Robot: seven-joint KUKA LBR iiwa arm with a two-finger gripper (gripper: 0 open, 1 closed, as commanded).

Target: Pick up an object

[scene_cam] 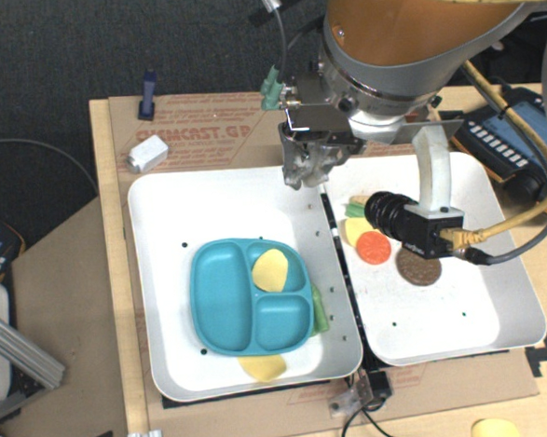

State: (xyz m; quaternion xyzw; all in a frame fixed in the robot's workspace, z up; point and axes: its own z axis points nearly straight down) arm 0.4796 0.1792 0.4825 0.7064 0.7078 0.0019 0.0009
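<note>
**Two white bins, one arm above their shared rim**

Two shallow white bins lie side by side on the tabletop (128,270), and we see the end effector (305,171) hanging over the far end of the ridge where they meet. Its metal tip is small and dark from above; we cannot tell whether it is open or closed, and we see nothing gripped in it.

Nearer us and to the left of the end effector, the left bin (157,221) holds one teal divided tray (228,300), smooth plastic with rounded corners and three compartments. One pale yellow, egg-shaped piece (271,270) sits in its upper right compartment. A second yellow piece (263,366), flatter, lies just beside the tray's near edge, and a thin green strip (319,311) lies along the tray's right side.

Nearer us and to the right of the end effector, the right bin (468,325) holds one orange-red round piece (374,247), a yellow-green piece (355,229) touching it, and one brown disc (418,269) partly under a black cylindrical fixture (404,220).

The left bin's far strip, directly left of the end effector, is open white floor, as is the right bin's near half.
</note>
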